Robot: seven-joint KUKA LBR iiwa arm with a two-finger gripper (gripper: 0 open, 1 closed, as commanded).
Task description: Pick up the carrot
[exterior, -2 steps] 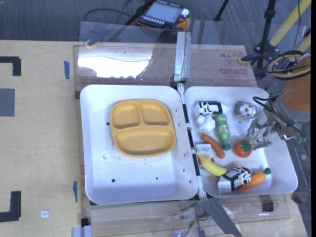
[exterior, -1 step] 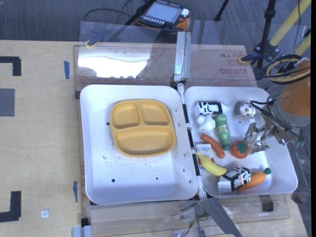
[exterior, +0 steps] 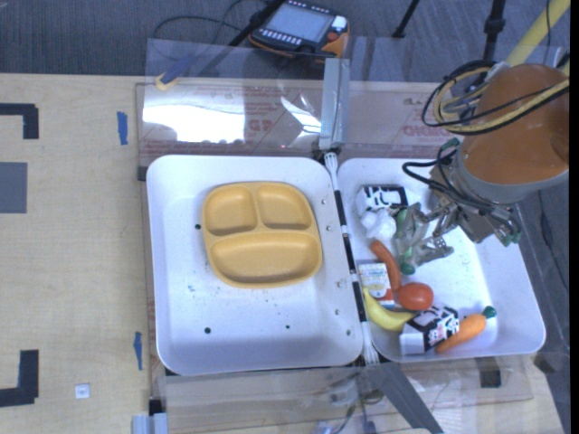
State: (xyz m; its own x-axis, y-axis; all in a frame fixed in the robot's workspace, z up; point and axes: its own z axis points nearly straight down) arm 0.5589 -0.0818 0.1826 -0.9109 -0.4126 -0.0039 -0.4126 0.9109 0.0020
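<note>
Carrot (exterior: pixel 461 330) lies toward the near edge of the right bin (exterior: pixel 507 278), well below the gripper (exterior: pixel 418 240), long axis slanting up-right (finger state: cannot tell).

Two white bins sit side by side on the table (exterior: pixel 63 269). The left bin (exterior: pixel 172 269) holds a yellow divided plate (exterior: pixel 261 233) near its centre. In the right bin (exterior: pixel 516 315), the hand (exterior: pixel 418 238) hangs at the upper middle, above a cluster of toys. The carrot (exterior: pixel 463 328) lies at the lower right of the cluster, beside a black-and-white carton (exterior: pixel 425 325). A tomato (exterior: pixel 415 295) and a banana (exterior: pixel 384 313) lie just left of it.
</note>
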